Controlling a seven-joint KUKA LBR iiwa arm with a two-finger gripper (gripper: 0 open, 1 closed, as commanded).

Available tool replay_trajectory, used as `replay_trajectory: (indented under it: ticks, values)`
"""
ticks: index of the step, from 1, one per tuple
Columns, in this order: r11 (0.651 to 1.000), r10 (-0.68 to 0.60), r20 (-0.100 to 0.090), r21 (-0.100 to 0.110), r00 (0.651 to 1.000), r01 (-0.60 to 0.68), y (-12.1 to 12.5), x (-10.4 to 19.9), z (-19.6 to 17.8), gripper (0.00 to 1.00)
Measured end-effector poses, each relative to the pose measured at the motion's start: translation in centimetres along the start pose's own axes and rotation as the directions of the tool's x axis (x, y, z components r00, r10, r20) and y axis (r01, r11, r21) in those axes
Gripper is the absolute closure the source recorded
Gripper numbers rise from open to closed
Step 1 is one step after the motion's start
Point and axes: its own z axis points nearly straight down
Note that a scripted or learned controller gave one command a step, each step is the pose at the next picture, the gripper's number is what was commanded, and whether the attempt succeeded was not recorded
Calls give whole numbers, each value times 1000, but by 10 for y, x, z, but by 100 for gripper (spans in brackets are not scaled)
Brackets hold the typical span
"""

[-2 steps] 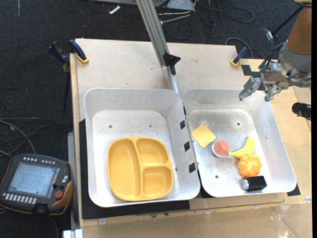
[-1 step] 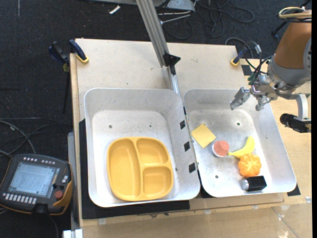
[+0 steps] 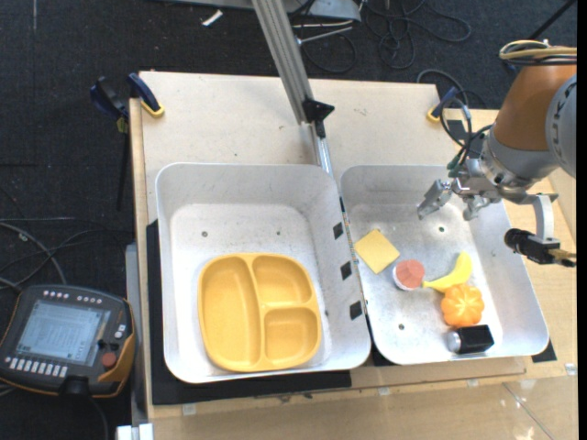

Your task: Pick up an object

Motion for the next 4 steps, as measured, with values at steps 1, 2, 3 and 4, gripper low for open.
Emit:
replay_trajectory:
  ticks: [1,2,3,4]
  values:
    - [1000,-1,2,-7,1000,1,2,0,-14,100]
    - [1000,-2,3,-12,1000,2,8,-6,-61,100]
    - [1000,-3,2,-12,1000,3,11,-2,-105,100]
    - [1000,-3,2,-12,1000,3,12,-2,-155,100]
